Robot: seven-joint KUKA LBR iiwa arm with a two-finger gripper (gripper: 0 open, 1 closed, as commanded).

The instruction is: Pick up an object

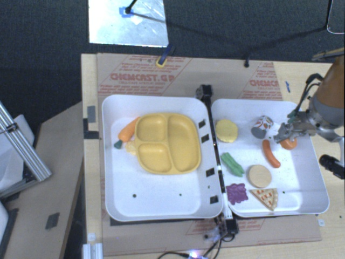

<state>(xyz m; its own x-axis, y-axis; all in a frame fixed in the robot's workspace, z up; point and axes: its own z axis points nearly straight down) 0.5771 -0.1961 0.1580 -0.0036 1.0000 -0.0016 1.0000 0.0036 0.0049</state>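
Desk (91,80) carries two white bins. Gripper (287,135) low over right bin (318,196), at orange piece (289,143); fingers' state indiscernible. Advise: centre, descend squarely, close firmly.

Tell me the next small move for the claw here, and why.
Probably lower the claw straight down. It sits at the right bin's far right side, over a small orange piece partly hidden beneath it, next to the red sausage. Nothing is visibly gripped yet, so descending onto the orange piece seems the likeliest step.
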